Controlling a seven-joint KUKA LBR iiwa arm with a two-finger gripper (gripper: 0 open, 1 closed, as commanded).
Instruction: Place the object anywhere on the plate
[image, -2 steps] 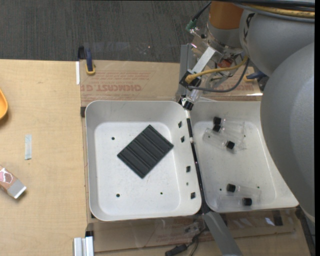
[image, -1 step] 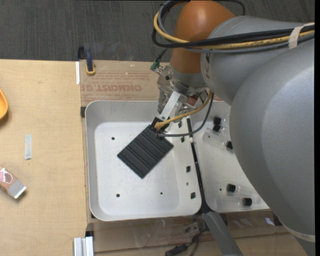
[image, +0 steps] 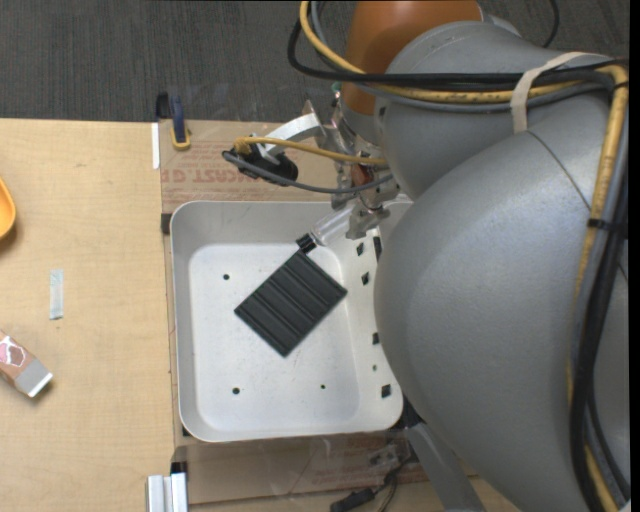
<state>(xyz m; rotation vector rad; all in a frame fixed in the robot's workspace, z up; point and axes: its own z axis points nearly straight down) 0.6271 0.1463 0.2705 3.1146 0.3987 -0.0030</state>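
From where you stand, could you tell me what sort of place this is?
Probably a robot lab bench: a grey arm with looped cables reaches over a shallow white bin on a wooden top.

A: What's in the white bin (image: 190, 330)?
B: A black ribbed rectangular pad (image: 291, 301), lying flat and turned diagonally, in the upper middle of the bin floor.
A: The arm?
B: The grey arm (image: 500, 260) covers the right side, orange band (image: 400, 35) at top. Its gripper (image: 340, 228) sits at the pad's upper corner; can't tell the grip.
A: Left of the bin?
B: Wood benchtop (image: 90, 220), small grey strip (image: 56, 294), a wrapped item (image: 22, 366) at the left edge.
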